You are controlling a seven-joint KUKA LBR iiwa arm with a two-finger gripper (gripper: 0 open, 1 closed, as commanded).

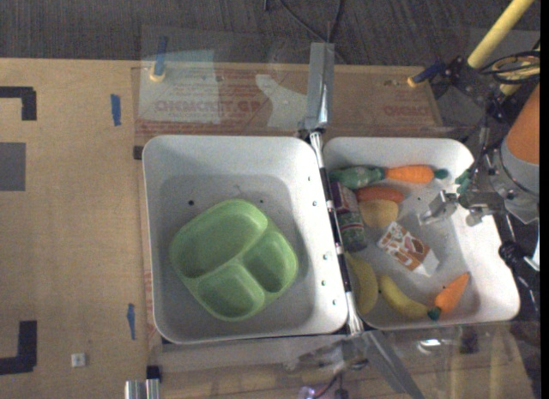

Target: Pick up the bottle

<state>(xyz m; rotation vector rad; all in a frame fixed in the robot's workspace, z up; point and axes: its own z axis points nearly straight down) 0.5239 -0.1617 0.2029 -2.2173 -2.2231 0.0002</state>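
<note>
A small green bottle (pixel 358 176) lies on its side at the far left of the right bin (pixel 489 299), its end touching a long orange carrot (pixel 416 174). A dark, labelled bottle-like cylinder (pixel 350 222) lies along that bin's left wall. My gripper (pixel 439 207) hangs over the right half of the same bin, reaching in from the right. It is well apart from both, to the right of the green bottle and a little nearer the camera. Nothing shows in its grasp.
The right bin also holds an orange piece (pixel 379 193), a yellow fruit (pixel 379 214), a small carton (pixel 403 247), two bananas (pixel 403 299) and a short carrot (pixel 451 293). A green divided plate (pixel 233 258) lies in the left bin (pixel 171 166).
</note>
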